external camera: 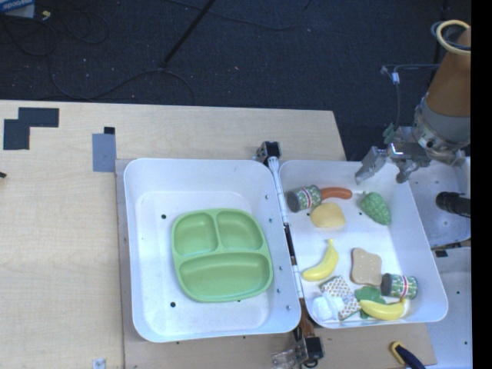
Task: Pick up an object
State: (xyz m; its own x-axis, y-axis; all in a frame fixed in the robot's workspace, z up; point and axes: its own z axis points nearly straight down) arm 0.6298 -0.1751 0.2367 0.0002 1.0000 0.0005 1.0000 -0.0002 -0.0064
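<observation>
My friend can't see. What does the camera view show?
A robot gripper hovers open above the right bin, which holds toy food like bananas and a slice of bread. The left bin holds a green divided plate.

glossy white plastic bins, matt green plastic plate, pale wood bench

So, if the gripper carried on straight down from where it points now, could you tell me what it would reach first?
Probably the bare floor of the right bin near its far rim. The gripper, fingers spread, hangs above that corner; the green leafy toy lies just nearer the camera and could be clipped, though one slanted view leaves depth uncertain.
</observation>
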